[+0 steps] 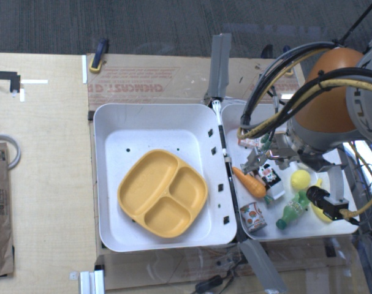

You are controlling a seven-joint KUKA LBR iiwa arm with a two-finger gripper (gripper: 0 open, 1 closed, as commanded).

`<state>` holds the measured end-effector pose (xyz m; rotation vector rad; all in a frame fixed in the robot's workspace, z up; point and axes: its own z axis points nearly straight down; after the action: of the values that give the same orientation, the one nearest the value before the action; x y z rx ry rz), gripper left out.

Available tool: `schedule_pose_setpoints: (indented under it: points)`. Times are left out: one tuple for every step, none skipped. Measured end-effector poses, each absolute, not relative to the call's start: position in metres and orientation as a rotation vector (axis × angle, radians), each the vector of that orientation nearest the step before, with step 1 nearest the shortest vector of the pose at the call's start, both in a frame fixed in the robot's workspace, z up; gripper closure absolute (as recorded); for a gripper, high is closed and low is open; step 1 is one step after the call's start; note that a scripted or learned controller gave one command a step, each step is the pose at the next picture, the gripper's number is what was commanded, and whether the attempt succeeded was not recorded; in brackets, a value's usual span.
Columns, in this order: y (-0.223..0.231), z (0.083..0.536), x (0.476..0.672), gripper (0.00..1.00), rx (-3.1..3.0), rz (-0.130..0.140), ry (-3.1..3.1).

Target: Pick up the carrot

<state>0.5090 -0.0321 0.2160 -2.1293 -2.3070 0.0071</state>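
Bench [38,164]: carried two white bins side by side.
Left bin [112,127]: held a yellow tray [163,193].
Right bin [333,228]: carrot [249,182] lay by its left wall.
Gripper [257,159]: hung just above the carrot; fingers' spread impossible to tell.

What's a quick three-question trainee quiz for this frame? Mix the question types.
1. True or false: the carrot lies in the same bin as the yellow plate.
2. Which is nearest the carrot? A) lemon B) green bottle C) small black-and-white box
3. How many compartments does the yellow plate have?

Key
1. False. The carrot is in the right bin, by its left wall; the plate is in the left bin.
2. C. The box sits right beside the carrot's thick end.
3. Three.
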Motion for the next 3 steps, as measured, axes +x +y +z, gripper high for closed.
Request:
schedule_pose_setpoints:
  points:
    - [-0.034, 0.224, 0.509, 1.00, -2.132, 0.012, -2.304]
    - [-0.034, 0.224, 0.509, 0.00, -2.132, 0.012, -2.304]
    - [-0.026, 0.190, 0.477, 0.00, -2.016, 0.006, -2.407]
